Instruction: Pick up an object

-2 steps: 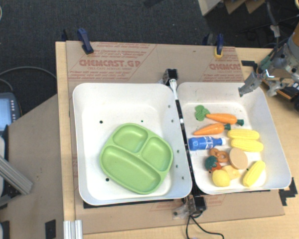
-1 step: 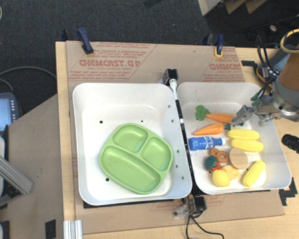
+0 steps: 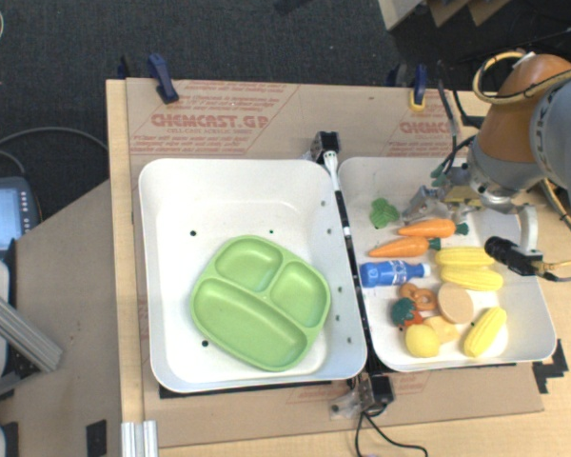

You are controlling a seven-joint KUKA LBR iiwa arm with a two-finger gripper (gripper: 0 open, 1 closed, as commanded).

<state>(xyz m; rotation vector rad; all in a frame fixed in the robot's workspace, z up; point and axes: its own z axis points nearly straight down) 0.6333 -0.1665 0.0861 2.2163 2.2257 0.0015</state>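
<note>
Pincer point(image 3: 436, 196) hovers just above the upper carrot point(image 3: 426, 228), state unclear: approach step; next, descend onto carrot and close.

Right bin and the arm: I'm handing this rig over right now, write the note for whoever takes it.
Gripper: low over the far side of the right bin, above the two toy carrots; finger state unreadable, nothing seen held.
Right bin holds toy broccoli, blue bottle, three corn cobs and small mixed toy food at the near end.
Left bin holds a green divided plate.
Done: nothing picked yet.
Left: grasp one object and lift it.
</note>
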